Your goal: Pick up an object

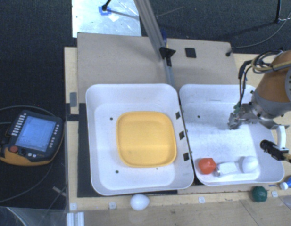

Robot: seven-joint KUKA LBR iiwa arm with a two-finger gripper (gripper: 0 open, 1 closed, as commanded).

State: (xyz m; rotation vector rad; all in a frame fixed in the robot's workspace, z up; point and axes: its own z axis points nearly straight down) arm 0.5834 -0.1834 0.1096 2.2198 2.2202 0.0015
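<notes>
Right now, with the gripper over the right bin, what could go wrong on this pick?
1. The gripper sits over bare floor of the right bin; the orange object and white object lie at the near wall, so closing here likely grabs nothing.
2. Those two objects touch, and hug the wall; a descent could clip the rim or nudge both.

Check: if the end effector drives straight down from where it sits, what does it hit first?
Probably bare floor of the right shallow white plastic bin. The end effector sits well apart from the small orange-red ball and white dumbbell-shaped object; height unclear.
</notes>
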